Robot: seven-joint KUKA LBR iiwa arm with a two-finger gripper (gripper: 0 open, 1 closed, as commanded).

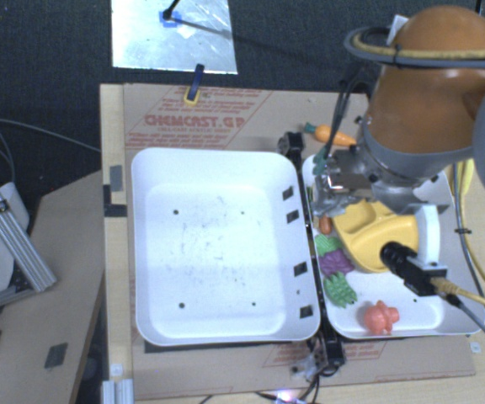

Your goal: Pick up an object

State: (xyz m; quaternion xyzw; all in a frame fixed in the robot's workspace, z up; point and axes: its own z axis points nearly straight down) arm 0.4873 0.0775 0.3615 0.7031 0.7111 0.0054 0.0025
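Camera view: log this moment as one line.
arm: over right bin | gripper: low, near bin's left wall | loose: purple toy, green toy, pink toy

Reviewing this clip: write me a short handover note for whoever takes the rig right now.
Gripper: low in the right bin, at its far-left part; its fingers are hidden under the arm.
Right bin near edge: pink toy, green toy, purple toy; a yellow piece sits under the wrist.
Left bin: no toys seen in it.
Done: no pick confirmed.
Left: grasp one object and lift it.
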